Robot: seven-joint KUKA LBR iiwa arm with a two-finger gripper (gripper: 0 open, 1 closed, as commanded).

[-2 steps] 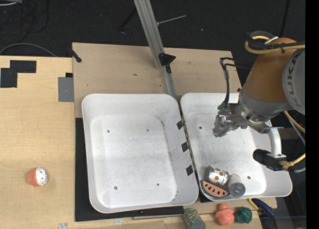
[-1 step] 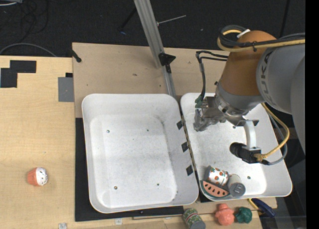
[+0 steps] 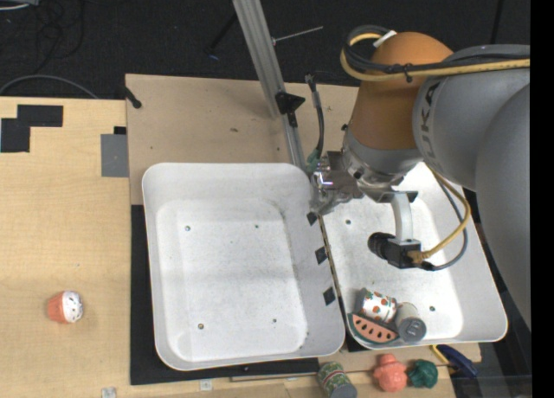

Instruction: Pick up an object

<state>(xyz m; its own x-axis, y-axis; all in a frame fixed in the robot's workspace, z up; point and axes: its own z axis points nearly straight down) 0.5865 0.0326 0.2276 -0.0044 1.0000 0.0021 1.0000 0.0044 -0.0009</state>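
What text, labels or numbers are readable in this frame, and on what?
None readable.
Small red-and-white can in the right white bin: printed markings, too blurred to read.
Orange-and-white round toy on the wooden bench: dark marks on the white part, no letters legible.
Red watermelon-slice toy: dark seed spots, not text.
Grey and orange robot arm: no label visible.

The arm (image 3: 407, 119) hangs over the right bin (image 3: 485, 323), toys (image 3: 385, 314) at its near edge.
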